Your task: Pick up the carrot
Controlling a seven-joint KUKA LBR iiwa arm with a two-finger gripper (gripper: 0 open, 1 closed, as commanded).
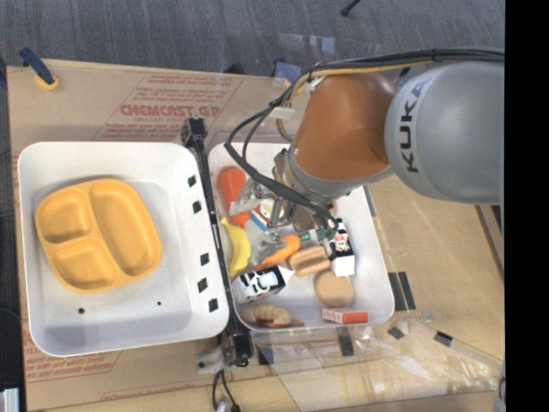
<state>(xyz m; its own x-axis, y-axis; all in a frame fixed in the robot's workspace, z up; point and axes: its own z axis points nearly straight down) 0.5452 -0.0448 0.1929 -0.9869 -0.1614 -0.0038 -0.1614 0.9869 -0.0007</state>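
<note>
The carrot [282,250] is a small orange piece lying at a slant in the middle of the right bin [380,264], between a banana and a hot dog. My gripper [268,216] reaches down from the grey and orange wrist into this bin. It hangs just above and slightly left of the carrot's upper end. The wrist hides much of the bin's far half. Nothing can be seen held in the gripper.
Around the carrot lie a yellow banana [238,245], a red-orange piece [232,184], a hot dog [309,261], a round bun [333,289], a croissant [268,317] and small boxes [345,317]. The left bin [51,329] holds a yellow divided plate [96,233].
</note>
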